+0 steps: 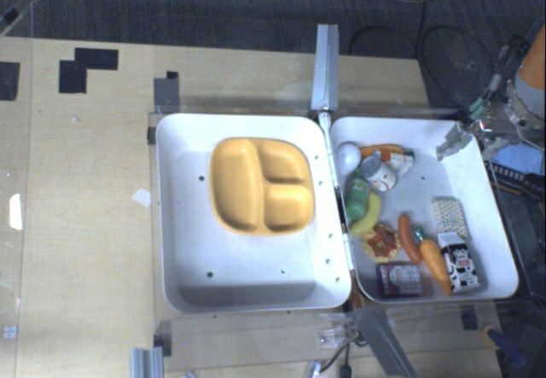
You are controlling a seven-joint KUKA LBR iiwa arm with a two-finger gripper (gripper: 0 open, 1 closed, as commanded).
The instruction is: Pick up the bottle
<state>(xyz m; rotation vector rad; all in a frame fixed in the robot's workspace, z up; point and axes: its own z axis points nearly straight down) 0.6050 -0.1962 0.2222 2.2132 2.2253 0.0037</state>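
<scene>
The bottle (381, 171) is small and greyish with a white and red label. It lies on its side in the upper left part of the right bin (478, 197), among other items. A green object (357, 194) touches its lower left end and a white ball (347, 154) sits just left of it. My gripper (465, 139) hangs over the bin's far right corner, well to the right of the bottle. Its fingers look open with nothing between them.
The right bin also holds a banana (368, 216), carrots (433, 261), a dark can (398, 279), a small printed box (461, 264) and a patterned sponge (449, 216). The left bin (183, 197) holds a yellow divided plate (260, 184). A metal post (325, 69) stands between the bins.
</scene>
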